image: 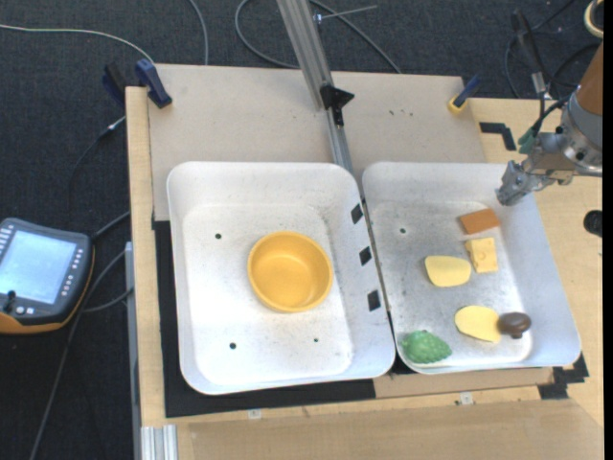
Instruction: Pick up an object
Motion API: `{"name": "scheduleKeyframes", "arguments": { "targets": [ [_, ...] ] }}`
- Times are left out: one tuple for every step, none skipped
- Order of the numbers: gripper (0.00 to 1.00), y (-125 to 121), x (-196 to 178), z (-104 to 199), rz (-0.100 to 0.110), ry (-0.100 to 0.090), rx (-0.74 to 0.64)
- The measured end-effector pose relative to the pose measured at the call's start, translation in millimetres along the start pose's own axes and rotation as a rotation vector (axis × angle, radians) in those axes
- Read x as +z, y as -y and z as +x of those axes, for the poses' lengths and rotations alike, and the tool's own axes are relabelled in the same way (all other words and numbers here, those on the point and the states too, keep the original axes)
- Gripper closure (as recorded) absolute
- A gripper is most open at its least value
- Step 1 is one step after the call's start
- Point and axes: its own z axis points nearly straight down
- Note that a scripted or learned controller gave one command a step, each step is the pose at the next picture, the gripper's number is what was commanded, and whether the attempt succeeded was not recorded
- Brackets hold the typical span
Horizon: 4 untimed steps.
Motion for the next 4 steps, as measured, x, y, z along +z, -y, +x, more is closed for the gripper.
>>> {"name": "scheduleKeyframes", "arguments": {
  "targets": [
    [1.00, -0.2, 12.3, 58.5, 0.003, -0.002, -0.004],
    [1.00, -7.5, 19.0, 120.1, 0.003, -0.001, -0.004],
    [1.00, -8.9, 7.9, 174.9, 0.002, -0.001, -0.005],
    [1.00, -12.6, 15.4, 220.6, 0.003, 0.000, -0.003]
  ]
}}
